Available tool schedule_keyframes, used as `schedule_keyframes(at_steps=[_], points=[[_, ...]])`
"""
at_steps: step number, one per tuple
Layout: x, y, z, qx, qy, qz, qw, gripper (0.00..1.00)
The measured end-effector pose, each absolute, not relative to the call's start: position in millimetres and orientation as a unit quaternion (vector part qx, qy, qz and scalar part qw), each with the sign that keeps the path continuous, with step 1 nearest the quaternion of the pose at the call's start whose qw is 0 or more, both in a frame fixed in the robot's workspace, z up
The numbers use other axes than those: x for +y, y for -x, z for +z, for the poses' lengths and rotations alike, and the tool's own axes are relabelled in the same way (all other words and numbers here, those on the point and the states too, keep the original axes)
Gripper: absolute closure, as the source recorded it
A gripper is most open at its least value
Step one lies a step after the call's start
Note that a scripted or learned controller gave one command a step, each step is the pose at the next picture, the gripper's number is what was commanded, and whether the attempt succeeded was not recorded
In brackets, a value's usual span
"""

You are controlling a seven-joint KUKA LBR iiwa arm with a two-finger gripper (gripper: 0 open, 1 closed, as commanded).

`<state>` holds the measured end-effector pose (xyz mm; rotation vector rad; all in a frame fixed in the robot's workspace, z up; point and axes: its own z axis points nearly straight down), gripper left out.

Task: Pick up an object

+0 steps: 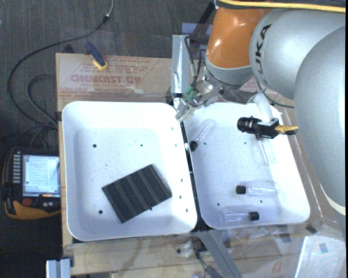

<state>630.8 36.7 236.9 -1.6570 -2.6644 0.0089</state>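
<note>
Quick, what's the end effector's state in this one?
End effector: cannot be told from this view whether it is open, closed or holding anything.

Grey arm point(304, 51), orange band point(235, 30)

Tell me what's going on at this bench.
A grey KUKA arm reaches in from the right, with its gripper at the far end of the seam between the two white bins. Nothing looks picked up yet. A black ribbed slab lies flat in the left bin, and clear capped tubes lie in the right bin.
</note>
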Motion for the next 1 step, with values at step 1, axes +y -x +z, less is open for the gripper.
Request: schedule_keyframes(at_steps=[1], points=[[26.9, -658.0, 277.6, -0.911, 0.413, 0.0018, 0.000, 1.00]])
